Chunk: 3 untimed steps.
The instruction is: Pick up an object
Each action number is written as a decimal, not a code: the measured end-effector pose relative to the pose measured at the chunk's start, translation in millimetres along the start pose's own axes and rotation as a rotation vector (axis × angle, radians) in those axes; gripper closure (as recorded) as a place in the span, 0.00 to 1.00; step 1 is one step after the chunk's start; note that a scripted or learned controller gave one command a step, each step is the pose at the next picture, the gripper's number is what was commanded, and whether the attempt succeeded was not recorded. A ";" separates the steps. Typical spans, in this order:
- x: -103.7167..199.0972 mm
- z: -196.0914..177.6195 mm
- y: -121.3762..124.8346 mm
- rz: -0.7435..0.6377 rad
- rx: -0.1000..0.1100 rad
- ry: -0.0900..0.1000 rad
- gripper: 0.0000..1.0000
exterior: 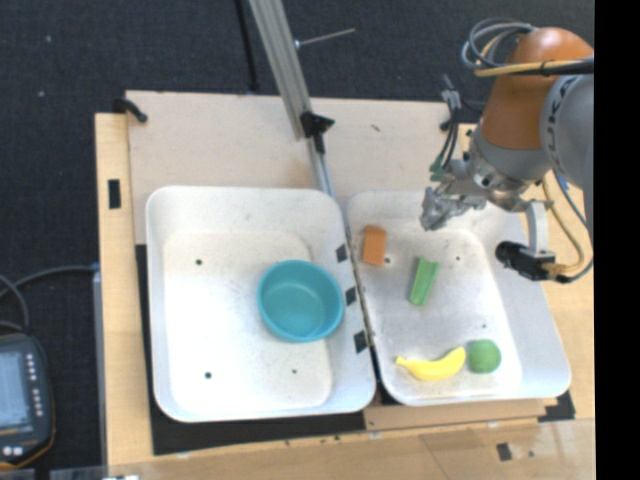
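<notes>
- Wooden and pale, the bench [230,138] carries everything, with two white bins side by side so that things can be lifted from one and set down near it.
- Grey with an orange band, the arm [525,98] reaches in from the right and hangs over the far edge of the right bin [520,338], likely placed there to come down on something inside.
- Left bin [200,268]: it holds a blue bowl [300,300], sitting upright near the bin's right wall, well apart from the arm.
- Right bin: four small things lie loose on its floor, spread out with gaps between most of them, which should leave room for a descent.
- Green block [422,281] lies near the middle, tilted slightly, closest to the arm and, I judge, the likeliest target.
- Yellow banana [433,366] rests at the near edge, just beside a green ball [484,356].
- Orange block [373,246] stands close to the wall shared with the left bin.
- Gripper [437,211] points down above the bin's far left part, with nothing between its tips; whether it is spread or closed I cannot tell.
</notes>
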<state>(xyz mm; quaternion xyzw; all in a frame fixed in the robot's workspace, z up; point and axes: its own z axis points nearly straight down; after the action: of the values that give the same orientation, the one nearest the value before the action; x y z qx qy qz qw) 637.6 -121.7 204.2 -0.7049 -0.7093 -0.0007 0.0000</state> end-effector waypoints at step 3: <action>160.2 -40.1 -45.1 -0.002 0.001 0.002 1.00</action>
<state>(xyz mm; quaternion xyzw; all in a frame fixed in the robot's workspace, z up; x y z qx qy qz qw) 591.5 38.2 244.5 -0.7041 -0.7101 -0.0011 0.0009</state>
